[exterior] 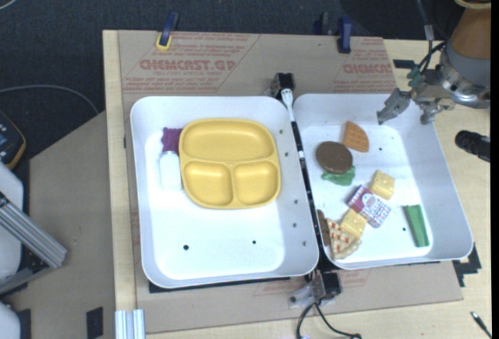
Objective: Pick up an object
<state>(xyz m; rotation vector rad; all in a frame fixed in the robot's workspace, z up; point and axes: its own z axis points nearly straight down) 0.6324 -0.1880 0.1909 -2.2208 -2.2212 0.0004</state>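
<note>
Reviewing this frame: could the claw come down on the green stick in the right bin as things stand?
Probably yes. The green stick lies flat and alone near the right bin's outer wall, nothing on it. The claw hangs above the bin's far edge, with open space between them.

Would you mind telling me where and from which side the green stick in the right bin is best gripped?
Probably at the middle of the green stick, from straight above, fingers closing across its narrow width. It lies flat, long and slim, with bare floor on both long sides, though the right bin wall is close.
</note>
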